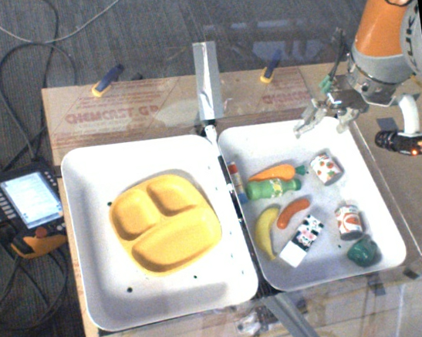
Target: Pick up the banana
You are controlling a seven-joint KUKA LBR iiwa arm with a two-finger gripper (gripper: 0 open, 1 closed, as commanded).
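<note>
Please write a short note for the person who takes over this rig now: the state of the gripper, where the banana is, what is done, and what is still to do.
Gripper: open, holding nothing, above the far right corner of the right bin.
Banana: lying in the right bin near its left wall, beside the red sausage and below the green bottle.
Left bin: holds the yellow divided tray.
Done: nothing yet; the banana is not grasped.
Left: move the gripper over the banana, descend, close, lift.

Grey arm — orange band, pale metal wrist.
</note>
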